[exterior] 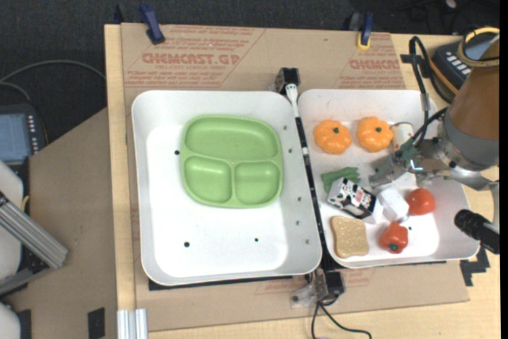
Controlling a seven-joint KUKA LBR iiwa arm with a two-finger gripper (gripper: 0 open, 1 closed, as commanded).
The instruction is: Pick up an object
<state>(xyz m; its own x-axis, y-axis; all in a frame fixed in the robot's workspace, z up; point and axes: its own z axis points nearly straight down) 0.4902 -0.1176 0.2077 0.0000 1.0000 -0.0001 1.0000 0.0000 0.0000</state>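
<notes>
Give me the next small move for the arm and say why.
Probably lower the gripper straight down and close. It hangs over the right bin, above the white object beside the red tomato, with nothing seen between its jaws. The two orange pumpkins and the toast slice lie farther off.

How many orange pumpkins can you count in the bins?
2. Both sit in the right bin near its far edge: one pumpkin toward the divider, the other pumpkin just right of it. The arm covers part of that bin, so more may be hidden.
</notes>
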